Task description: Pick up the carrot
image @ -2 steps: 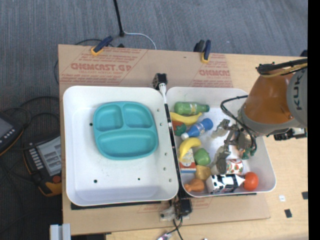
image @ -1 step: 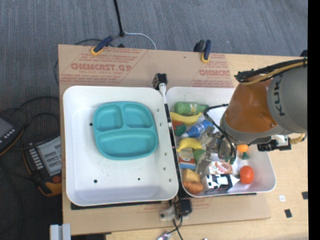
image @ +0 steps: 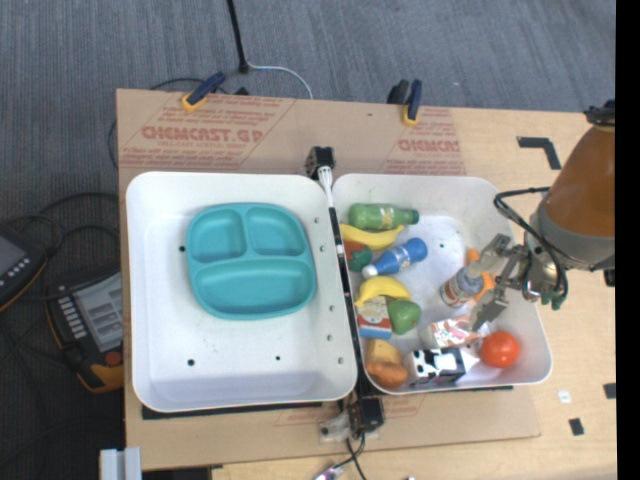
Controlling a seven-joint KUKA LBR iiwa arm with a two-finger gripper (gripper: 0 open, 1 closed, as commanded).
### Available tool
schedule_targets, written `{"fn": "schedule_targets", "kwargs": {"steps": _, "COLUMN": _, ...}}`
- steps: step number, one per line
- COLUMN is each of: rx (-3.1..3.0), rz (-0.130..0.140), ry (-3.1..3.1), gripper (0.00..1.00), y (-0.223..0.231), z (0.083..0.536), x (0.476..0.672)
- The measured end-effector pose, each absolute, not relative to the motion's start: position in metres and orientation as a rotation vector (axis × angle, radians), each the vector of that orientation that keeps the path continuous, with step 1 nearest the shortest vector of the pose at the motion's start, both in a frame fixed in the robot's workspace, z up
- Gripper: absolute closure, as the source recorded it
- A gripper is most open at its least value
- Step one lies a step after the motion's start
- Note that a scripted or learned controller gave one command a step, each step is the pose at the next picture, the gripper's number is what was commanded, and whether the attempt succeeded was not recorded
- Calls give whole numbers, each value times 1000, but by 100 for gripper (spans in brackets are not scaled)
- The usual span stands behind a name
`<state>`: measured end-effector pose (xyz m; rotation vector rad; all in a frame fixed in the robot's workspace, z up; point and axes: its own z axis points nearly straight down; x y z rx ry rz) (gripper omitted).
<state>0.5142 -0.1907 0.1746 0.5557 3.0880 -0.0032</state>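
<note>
The carrot (image: 485, 282) is a small orange piece near the right side of the right bin (image: 470, 190); most of it is covered by the gripper. My gripper (image: 491, 280) is down in that bin, at the end of the grey arm with its orange band (image: 590, 183). Its fingers are spread, one finger (image: 494, 247) on the far side of the carrot and the other finger (image: 488, 313) on the near side. The orange piece lies between them, and they are not closed on it. A small bottle (image: 458, 290) stands just left of the carrot.
The right bin also holds a green bottle (image: 380, 215), bananas (image: 370, 236), a blue bottle (image: 396, 257), a green pepper (image: 404, 315), a cow-patterned carton (image: 437, 364) and an orange-red ball (image: 500, 349). A teal divided plate (image: 250, 260) lies in the left bin (image: 160, 368).
</note>
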Motion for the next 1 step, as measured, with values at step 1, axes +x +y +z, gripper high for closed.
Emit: {"fn": "schedule_targets", "kwargs": {"steps": 1, "rx": 492, "rz": 0, "ry": 3097, "gripper": 0, "y": -209, "z": 124, "x": 540}}
